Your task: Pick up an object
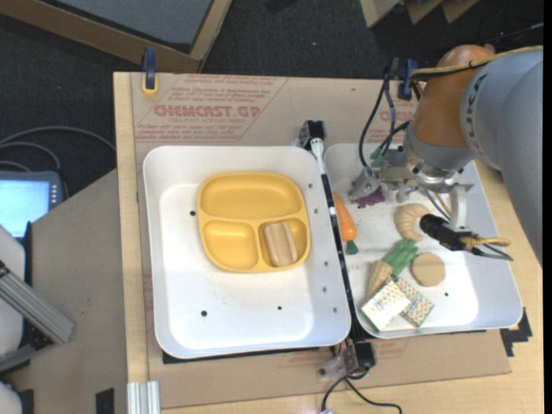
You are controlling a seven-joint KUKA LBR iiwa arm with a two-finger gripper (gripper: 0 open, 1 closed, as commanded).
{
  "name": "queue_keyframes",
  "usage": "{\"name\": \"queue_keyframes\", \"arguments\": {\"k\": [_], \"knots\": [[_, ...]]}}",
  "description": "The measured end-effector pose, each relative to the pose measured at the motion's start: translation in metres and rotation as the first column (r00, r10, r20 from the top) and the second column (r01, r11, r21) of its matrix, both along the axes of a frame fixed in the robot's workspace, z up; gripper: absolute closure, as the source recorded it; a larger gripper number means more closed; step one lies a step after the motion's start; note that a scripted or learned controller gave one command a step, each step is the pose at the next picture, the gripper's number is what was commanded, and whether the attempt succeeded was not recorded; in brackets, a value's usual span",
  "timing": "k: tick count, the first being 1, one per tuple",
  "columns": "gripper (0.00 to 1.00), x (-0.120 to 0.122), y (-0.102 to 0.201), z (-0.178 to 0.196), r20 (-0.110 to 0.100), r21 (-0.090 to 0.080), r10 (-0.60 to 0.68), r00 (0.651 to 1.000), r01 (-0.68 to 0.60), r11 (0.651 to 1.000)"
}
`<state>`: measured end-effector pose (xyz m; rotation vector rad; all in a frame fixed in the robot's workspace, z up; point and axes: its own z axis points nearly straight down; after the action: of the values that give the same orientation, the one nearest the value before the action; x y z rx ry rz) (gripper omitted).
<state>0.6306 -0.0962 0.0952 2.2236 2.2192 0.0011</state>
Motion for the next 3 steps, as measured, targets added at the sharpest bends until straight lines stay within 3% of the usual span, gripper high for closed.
{"name": "queue_keyframes", "arguments": {"k": [1,2,3], "knots": [[0.0,0.035,0.0,-0.011,0.005,-0.002,0.004,1.0,-0.004,1.0],[1.0,0.035,-0.001,0.001,0.007,-0.004,0.003,1.0,-0.003,1.0],[0.0,0.035,0.0,0.0,0.006,-0.004,0.003,1.0,-0.003,1.0]]}}
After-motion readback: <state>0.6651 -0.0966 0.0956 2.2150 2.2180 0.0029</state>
